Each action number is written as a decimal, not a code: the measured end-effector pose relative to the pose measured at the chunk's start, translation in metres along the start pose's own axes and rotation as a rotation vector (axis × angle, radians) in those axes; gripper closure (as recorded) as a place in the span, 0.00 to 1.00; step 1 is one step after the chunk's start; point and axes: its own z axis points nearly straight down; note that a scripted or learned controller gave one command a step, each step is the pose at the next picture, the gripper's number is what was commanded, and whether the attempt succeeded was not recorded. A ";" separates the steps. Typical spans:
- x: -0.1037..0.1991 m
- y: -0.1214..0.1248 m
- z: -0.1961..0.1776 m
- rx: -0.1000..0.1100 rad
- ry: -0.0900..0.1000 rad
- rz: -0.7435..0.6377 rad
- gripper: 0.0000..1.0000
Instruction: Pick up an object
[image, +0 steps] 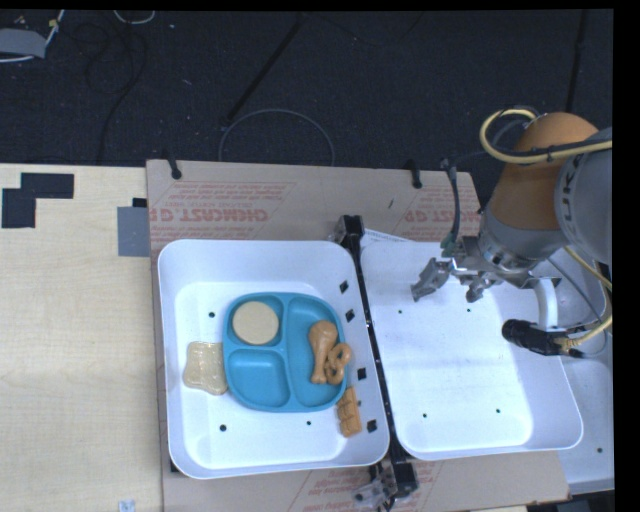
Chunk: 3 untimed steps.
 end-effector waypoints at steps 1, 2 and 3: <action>0.009 -0.005 0.055 -0.001 0.000 0.001 0.00; 0.010 -0.006 0.080 -0.003 -0.001 0.002 0.00; 0.009 -0.006 0.068 -0.003 -0.001 0.006 1.00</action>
